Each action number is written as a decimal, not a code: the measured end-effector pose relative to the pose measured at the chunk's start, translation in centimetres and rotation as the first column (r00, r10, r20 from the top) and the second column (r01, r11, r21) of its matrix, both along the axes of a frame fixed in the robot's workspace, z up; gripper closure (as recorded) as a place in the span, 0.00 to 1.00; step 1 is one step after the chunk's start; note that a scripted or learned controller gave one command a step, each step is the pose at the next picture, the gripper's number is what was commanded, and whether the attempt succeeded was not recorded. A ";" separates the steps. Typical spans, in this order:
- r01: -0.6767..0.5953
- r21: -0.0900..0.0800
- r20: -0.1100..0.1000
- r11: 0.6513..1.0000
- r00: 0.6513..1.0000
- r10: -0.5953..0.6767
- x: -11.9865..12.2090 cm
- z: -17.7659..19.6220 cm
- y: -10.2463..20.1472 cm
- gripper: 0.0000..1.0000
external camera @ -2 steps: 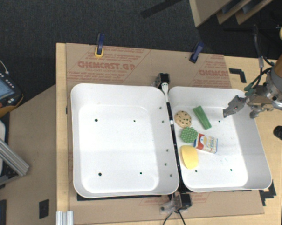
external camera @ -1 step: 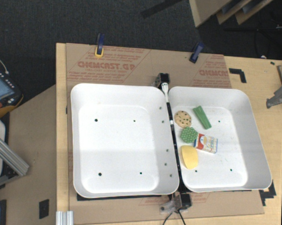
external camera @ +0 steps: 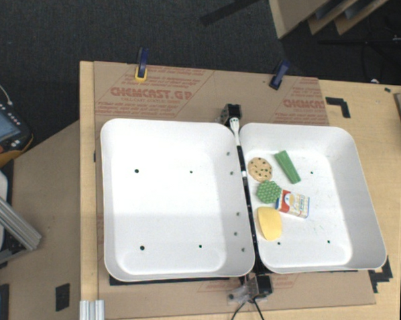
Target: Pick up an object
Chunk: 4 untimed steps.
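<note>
A small black clamp with a trailing cable sits at the near edge of the cardboard-covered table, at the seam between the two bins. Just beyond it, in the shallow white right bin, lies the task's choice of things, all bunched against the bin's left wall. They are a pale yellow rounded piece, a small white, red and blue packet, a bumpy green disc, a tan speckled cookie-like disc and a green oblong block nearest the far edge. The shallow white left bin bears only dark dots. How the jaws stand I cannot tell.

The crowding is the likely trouble. The yellow piece, disc and packet touch or nearly touch, so a descent may nudge a neighbour or pinch two. The wall beside them may block one side of the grasp, and such flat things could slip free.
</note>
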State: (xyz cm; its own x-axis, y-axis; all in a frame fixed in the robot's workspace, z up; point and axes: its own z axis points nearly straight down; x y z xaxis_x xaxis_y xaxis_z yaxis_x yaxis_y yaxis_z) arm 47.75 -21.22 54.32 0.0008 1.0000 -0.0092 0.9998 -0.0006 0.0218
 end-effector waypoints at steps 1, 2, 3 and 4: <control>-0.008 0.016 -0.038 1.000 0.999 0.009 0.1 -16.1 7.9 0.00; 0.005 -0.001 -0.001 1.000 1.000 -0.005 0.1 0.2 1.5 0.00; -0.001 0.004 -0.014 1.000 1.000 0.001 0.3 0.4 1.8 1.00; -0.005 0.012 -0.031 1.000 0.999 0.006 4.3 -9.6 5.0 1.00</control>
State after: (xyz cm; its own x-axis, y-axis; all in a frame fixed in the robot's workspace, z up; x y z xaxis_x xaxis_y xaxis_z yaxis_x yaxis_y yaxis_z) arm 52.03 -16.27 44.74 -0.0047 1.0000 0.0030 0.9999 0.0047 -0.0094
